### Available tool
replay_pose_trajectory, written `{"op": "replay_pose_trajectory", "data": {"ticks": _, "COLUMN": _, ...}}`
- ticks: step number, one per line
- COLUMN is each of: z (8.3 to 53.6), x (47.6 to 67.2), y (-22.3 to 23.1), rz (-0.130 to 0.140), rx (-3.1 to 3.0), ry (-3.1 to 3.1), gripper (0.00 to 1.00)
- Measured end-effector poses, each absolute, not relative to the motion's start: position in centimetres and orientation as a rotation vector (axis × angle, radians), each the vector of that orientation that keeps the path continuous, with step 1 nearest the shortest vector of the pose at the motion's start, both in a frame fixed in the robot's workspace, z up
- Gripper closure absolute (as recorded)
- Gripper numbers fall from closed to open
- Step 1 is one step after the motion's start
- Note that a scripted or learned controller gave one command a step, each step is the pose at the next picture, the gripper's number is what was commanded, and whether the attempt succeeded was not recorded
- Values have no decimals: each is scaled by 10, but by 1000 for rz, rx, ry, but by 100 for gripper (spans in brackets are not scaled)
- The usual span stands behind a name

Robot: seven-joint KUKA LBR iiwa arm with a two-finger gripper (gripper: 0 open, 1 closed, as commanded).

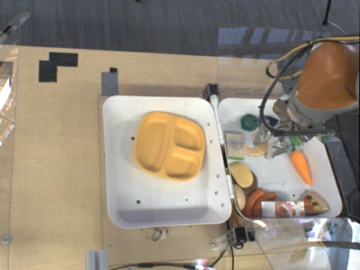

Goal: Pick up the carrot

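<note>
The carrot point(301, 167), orange with a green leafy top, lies in the right bin point(320, 179) near its right wall, pointing toward the front. My gripper point(269, 144) hangs low over the middle of that bin, a short way left of the carrot's green end and apart from it. Right under the gripper lies a small tan flat piece point(255, 151). The arm's orange band point(329, 75) covers the bin's back right corner.
The right bin also holds a green toy vegetable point(249, 121), a gridded cracker point(235, 143), a potato point(243, 174), red sausages point(260, 201), a labelled packet point(289, 208) and a pizza slice point(315, 202). A yellow divided plate point(169, 145) sits in the left bin point(121, 201).
</note>
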State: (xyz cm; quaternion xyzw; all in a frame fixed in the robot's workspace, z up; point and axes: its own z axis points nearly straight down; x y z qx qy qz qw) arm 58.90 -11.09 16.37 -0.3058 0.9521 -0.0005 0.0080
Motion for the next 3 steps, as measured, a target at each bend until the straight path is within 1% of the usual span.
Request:
{"op": "replay_pose_trajectory", "data": {"ticks": 1, "z": 90, "x": 564, "y": -174, "rz": -13, "rx": -1327, "ry": 2832, "gripper": 100}}
{"op": "replay_pose_trajectory", "data": {"ticks": 2, "z": 89, "x": 634, "y": -207, "rz": -14, "rx": -1958, "ry": 2442, "gripper": 100}}
{"op": "replay_pose_trajectory", "data": {"ticks": 3, "z": 90, "x": 636, "y": -200, "rz": -4, "rx": -1959, "ry": 2432, "gripper": 0}}
